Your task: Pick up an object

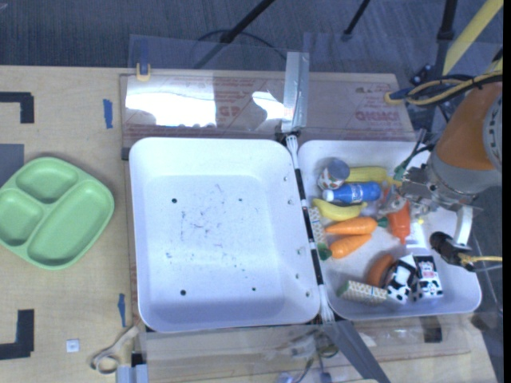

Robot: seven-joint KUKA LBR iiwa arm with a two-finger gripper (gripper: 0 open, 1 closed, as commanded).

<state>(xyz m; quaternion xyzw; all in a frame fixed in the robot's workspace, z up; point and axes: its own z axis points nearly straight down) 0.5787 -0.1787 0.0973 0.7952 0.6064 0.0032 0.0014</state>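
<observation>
The right white bin (467,294) holds a crowd of toy foods. Among them are a blue bottle (355,192), a yellow banana (342,211), two orange carrots (350,227) lying side by side, a brown sausage (380,268) and black-and-white cow figures (413,279). The grey arm with its orange band comes in from the right. Its gripper (402,200) hangs low over the bin's right middle, right at a small orange-red piece (399,222). The wrist body hides how the gripper meets that piece.
The left white bin (215,230) sits beside the right one, with a raised divider between them. A green divided plate (52,211) rests on the bench at far left. A clear plastic wall (239,102) stands behind the bins. Cables hang by the arm.
</observation>
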